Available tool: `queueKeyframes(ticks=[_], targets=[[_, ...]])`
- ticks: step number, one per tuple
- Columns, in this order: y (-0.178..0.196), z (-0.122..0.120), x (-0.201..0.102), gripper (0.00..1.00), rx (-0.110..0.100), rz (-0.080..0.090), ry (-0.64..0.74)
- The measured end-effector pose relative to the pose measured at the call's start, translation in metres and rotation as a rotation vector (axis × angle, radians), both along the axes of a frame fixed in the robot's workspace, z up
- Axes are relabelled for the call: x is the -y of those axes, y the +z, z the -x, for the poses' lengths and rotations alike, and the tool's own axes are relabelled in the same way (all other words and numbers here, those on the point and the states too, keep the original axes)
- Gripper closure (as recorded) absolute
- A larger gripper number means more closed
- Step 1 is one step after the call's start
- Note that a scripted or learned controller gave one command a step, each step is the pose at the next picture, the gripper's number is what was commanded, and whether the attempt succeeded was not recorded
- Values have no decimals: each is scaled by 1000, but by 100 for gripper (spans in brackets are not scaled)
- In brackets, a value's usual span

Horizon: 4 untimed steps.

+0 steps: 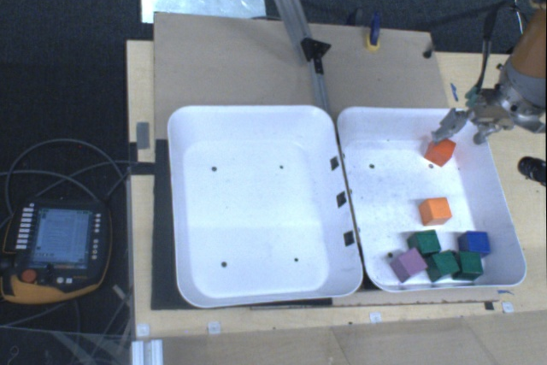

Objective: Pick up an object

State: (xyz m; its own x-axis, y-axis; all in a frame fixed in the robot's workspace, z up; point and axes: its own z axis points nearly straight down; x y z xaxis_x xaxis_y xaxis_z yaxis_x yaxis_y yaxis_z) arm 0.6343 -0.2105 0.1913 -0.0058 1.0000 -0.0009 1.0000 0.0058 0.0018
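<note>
Sitting in right bin (pixel 500 209), red-orange cube (pixel 440 152) lies just below-left of gripper (pixel 466 126), apart from fingers; fingers look spread, nothing btwn. Arm reaches in from right, slanted.

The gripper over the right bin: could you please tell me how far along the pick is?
Done: the gripper has reached the right bin. In hand: it sits right above a tilted orange-red block, though a grasp can't be confirmed. Left: securing and lifting it. The other blocks lie untouched near the bin's front.

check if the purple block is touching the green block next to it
Touching. The camera view shows the purple block pressed against a green block, with no white bin floor between them.
</note>
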Motion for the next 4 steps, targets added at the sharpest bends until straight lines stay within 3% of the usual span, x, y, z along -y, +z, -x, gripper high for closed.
queueKeyframes(ticks=[1,3,4], targets=[[0,0,0,0,0,1,0],[-99,-3,-7,0,-4,0,0],[-100,-4,-7,0,0,1,0]])
